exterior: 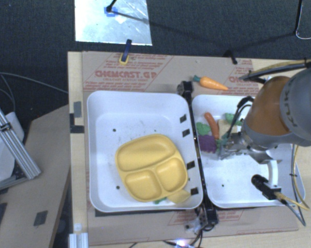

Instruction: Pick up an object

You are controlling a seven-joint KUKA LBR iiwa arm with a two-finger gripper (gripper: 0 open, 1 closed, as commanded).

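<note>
The right bin (238, 190) holds a red-orange sausage-shaped toy (212, 124), a green piece (203, 128) and a purple toy (208, 144) near its left wall. A pale green bit (230, 117) lies further back. My gripper (223, 150) reaches down just right of the purple toy, under the grey and orange arm (279, 112). Nothing is visibly between its fingers. The left bin (139, 107) holds a yellow divided plate (151, 166).
A toy carrot (211, 82) lies on the cardboard behind the right bin. A small green scrap (158, 201) peeks from under the plate's front edge. A blue and yellow clip (126, 52) sits at the cardboard's back edge. A silver sheet (113, 13) lies on the floor.
</note>
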